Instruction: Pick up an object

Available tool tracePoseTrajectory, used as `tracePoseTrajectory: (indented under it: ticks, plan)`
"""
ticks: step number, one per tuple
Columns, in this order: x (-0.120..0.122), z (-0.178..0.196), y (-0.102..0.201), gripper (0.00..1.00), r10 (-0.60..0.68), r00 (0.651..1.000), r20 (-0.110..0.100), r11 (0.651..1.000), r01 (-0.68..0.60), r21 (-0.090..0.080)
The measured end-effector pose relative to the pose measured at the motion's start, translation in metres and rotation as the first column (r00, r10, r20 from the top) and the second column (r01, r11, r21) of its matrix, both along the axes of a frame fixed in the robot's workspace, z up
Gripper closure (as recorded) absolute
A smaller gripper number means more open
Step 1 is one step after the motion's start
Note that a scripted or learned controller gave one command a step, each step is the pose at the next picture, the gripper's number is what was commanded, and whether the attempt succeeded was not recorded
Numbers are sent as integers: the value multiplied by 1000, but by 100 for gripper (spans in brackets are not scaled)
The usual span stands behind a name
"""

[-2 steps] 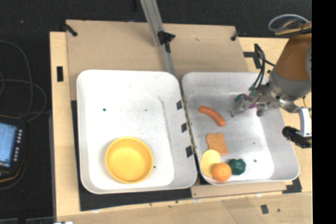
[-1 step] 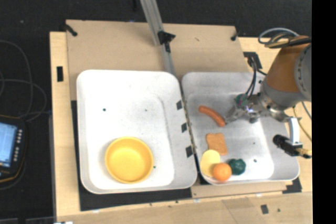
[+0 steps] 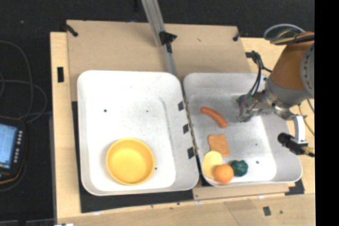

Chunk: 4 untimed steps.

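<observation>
Small orange-red toy sausage [image 3: 213,116], lying at a slant on the floor of the right bin [image 3: 265,140], toward its far side and clear of the walls; probably light, stiff, smooth plastic, apt to roll, so best pinched across its narrow middle, square to its length. Just right of it and apart from it, the gripper [image 3: 246,109], open or closed impossible to tell, nothing seen held. Nearer, a tan square slice [image 3: 219,144], then a yellow piece [image 3: 211,159], an orange ball [image 3: 224,173] and a green piece [image 3: 240,168] clustered by the near wall; in the left bin [image 3: 85,82], a yellow bowl [image 3: 130,160].
</observation>
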State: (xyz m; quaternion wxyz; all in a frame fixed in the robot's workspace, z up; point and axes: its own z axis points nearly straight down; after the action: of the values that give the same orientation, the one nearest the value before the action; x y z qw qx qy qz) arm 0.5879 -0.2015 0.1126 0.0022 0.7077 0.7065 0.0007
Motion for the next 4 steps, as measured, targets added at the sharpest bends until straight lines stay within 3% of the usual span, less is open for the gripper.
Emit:
tracePoseTrajectory:
  ticks: [2, 3, 4]
  plan:
    - [8, 118, 12, 100, 6, 1000, 3, 1000, -6, 0]
    - [14, 163, 10, 100, 6, 1000, 3, 1000, -6, 0]
    - [15, 185, 10, 100, 8, 1000, 0, 1000, -8, 1]
